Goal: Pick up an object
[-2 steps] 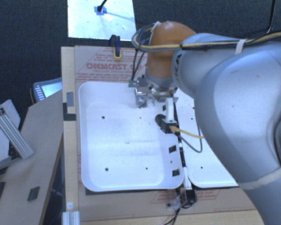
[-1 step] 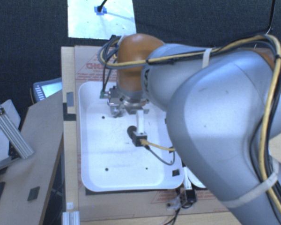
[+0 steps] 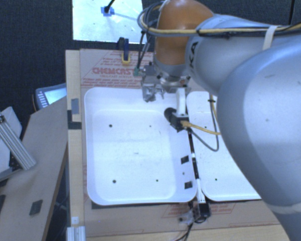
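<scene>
The left bin (image 3: 130,154) on the desk (image 3: 120,67) carries only small dark specks, and I cannot find a clear object to pick. The end effector (image 3: 150,92) hangs over its far right corner, so I judge the search step; its state I cannot tell.

— What lies on the desk (image 3: 75,134)?
— A printed cardboard sheet (image 3: 110,72), and on it two white bins: the left bin (image 3: 90,149), then the right bin (image 3: 226,185) touching its far side.
— Anything else?
— A yellow-and-black clamp (image 3: 124,51) behind the left bin.
</scene>
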